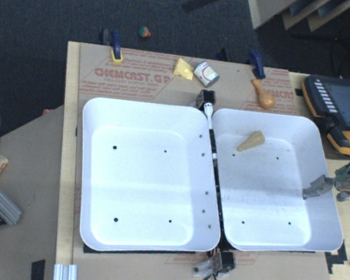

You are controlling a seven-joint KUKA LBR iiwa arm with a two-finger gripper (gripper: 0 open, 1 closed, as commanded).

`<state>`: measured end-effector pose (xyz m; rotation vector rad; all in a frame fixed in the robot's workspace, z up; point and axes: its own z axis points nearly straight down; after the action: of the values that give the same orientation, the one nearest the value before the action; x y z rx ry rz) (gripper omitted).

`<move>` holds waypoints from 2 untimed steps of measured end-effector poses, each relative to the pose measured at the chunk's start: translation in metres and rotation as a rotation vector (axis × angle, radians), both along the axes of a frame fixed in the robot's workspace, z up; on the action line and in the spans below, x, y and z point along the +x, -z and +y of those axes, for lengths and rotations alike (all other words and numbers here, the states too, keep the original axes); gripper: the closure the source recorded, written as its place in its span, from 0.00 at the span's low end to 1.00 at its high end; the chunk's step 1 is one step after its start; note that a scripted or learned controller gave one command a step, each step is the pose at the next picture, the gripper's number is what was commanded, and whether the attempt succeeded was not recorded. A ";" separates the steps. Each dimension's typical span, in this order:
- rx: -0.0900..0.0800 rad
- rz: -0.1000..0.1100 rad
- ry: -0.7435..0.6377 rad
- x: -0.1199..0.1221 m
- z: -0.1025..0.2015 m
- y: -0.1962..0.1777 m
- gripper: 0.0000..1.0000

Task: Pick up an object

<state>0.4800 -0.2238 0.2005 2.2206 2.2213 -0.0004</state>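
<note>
Tan: the one loose piece in the right bin (322,158) is a small tan wedge (250,140), lying at about 11 o'clock of that bin's floor, wide end toward 2 o'clock, narrow end toward 8 o'clock.
Handling: it looks light and stiff, perhaps wood or foam, which I cannot tell; on the smooth white floor it will likely skid if nudged from one side.
Hold: best taken across the thicker middle, fingers closing on its two long sides, since the thin tip offers little to pinch.
Gripper: the gripper (315,187) sits at 3 o'clock of the right bin, low over its rim, well apart from the wedge; whether it is wide or narrow I cannot tell, and nothing shows in it.
Path: the wedge lies toward 10 o'clock from the gripper, with bare bin floor between; nothing stands in the way.
Left bin: the left bin (102,122) lies beside the right one, their walls touching along the centre.
Bench clutter: at 12 o'clock beyond the bins lie a yellow piece (183,69), a small white block (205,73) and an orange pear-shaped thing (263,97), all outside the bins.
Side: a handheld pendant (335,109) rests at 2 o'clock, near the arm's approach.
</note>
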 end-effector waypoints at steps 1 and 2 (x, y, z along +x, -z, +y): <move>-0.009 -0.021 -0.002 0.000 -0.001 -0.259 0.00; -0.005 -0.007 -0.002 0.000 -0.001 -0.260 1.00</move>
<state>0.4803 -0.2244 0.4602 2.2131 2.2173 0.0016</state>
